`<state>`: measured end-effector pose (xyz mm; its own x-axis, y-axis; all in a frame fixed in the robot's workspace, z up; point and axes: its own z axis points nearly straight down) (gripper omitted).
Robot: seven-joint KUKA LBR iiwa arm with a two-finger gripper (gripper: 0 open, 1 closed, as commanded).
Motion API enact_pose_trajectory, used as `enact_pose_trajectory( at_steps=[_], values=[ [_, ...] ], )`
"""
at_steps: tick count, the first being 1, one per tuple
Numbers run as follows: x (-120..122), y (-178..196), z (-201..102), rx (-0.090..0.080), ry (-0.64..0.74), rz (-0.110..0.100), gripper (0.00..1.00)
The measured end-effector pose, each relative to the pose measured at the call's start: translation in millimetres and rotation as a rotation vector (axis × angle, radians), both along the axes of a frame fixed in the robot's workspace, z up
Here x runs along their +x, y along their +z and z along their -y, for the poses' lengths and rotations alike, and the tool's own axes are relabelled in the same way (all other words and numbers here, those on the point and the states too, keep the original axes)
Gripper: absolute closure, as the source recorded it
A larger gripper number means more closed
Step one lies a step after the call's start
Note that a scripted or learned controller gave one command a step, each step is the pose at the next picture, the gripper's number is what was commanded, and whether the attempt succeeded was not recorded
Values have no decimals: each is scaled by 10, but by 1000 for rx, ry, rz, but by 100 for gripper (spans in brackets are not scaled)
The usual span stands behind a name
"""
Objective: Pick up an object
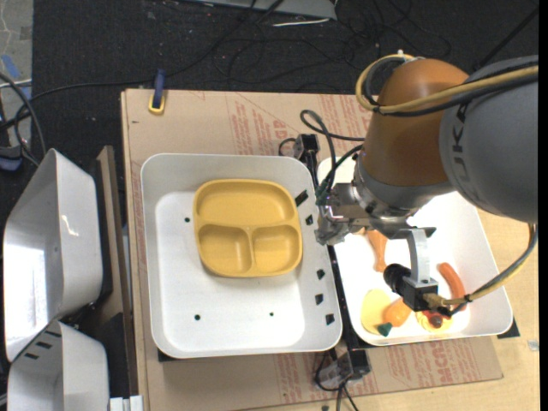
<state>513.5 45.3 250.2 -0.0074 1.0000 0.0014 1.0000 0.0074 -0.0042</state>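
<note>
1. Dark floor strewn with cables is seen around a cardboard-covered bench [214, 114], on which two white bins are set side by side.
2. On the left, the left bin [163, 255] is occupied by a yellow divided plate [248, 228] laid toward its far edge. Bare room is left along its near edge.
3. At the bins' shared edge, the gripper [360, 217] is hung over the far left corner of the right bin [479, 238]. Whether it is apart or together cannot be told, and nothing is seen held.
4. Likely targets are gathered toward the right bin's near edge: a carrot-shaped piece [378, 248], a flat yellow piece [374, 308], and a sausage-shaped piece [449, 278] further right.
5. The carrot-shaped piece is judged easiest, since it lies apart from the rest. A descent centred across its narrow width is advised, kept off the bin wall.
</note>
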Motion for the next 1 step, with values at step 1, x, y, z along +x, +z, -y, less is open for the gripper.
enact_pose_trajectory(
  at_steps=[1],
  values=[
    [-189, -193, -399, -1, -1, 1, 100]
  ],
)
